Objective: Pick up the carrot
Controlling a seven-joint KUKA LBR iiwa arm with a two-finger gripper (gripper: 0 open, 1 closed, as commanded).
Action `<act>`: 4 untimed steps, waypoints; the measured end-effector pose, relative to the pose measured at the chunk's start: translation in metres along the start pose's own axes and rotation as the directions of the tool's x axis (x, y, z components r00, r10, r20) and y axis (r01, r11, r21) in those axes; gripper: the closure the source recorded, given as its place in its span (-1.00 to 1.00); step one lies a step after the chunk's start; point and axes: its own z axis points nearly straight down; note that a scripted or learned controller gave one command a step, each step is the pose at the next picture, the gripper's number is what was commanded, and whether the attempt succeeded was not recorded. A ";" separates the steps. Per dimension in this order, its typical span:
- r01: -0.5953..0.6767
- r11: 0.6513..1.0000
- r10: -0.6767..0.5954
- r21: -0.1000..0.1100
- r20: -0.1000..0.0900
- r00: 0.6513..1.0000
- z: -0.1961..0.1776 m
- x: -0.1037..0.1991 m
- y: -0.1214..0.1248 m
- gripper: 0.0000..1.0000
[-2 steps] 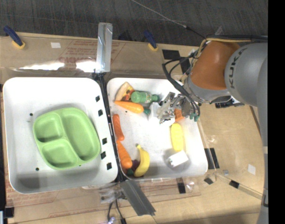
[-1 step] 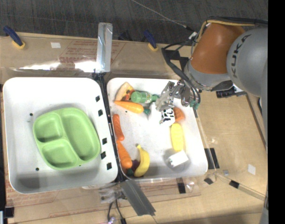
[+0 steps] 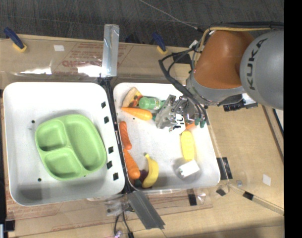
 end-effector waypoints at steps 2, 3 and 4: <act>0.182 0.983 -0.182 0.003 0.004 0.983 -0.096 0.068 -0.001 1.00; 0.367 0.930 -0.367 0.001 -0.003 0.930 -0.063 0.071 -0.024 1.00; 0.496 0.868 -0.496 0.000 -0.002 0.868 -0.052 -0.011 -0.001 1.00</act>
